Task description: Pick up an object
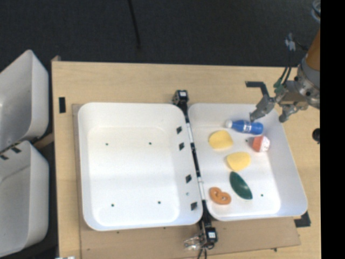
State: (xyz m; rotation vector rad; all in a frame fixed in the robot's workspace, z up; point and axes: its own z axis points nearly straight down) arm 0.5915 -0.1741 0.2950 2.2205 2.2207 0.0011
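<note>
The right bin (280, 171) holds several small objects: a blue bottle (245, 126) lying on its side, two yellow pieces (220, 140) (238, 160), a red and white object (260, 143), a dark green oval (240, 186) and an orange piece (219, 196). My gripper (268, 116) hangs over the bin's back right corner, just above and to the right of the blue bottle. It is open, its two fingers spread, with nothing between them.
The left bin (129, 166) lies beside the right one, with a black clip-studded divider (190, 155) between them. White containers (21, 144) stand off the bench's left edge. The arm enters from the upper right.
</note>
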